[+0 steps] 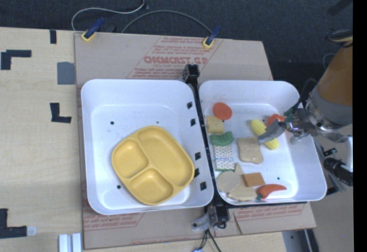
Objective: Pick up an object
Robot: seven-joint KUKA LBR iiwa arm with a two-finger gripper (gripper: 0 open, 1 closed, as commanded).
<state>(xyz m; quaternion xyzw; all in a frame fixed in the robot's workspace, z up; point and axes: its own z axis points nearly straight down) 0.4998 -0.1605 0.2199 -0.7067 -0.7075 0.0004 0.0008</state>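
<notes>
The grey two-finger gripper reaches in from the right side of the frame and hangs low over the right shallow white bin; whether it is released or clenched I cannot tell, because the tip is dark and blurred against the toys under it. The largest thing on the bench is the yellow plastic tray with three compartments, which lies alone in the left shallow white bin, in the lower left part of the frame. The likely target is the small yellow toy corn cob, in the upper right part of the right bin, just under the gripper tip. It looks like a light, stiff, smooth plastic piece, so I judge it may slip; it is best taken across its narrow middle. Its long axis seems to run from upper left to lower right. Left of it lies a flat beige toy bread slice, and higher up a round red toy tomato.
</notes>
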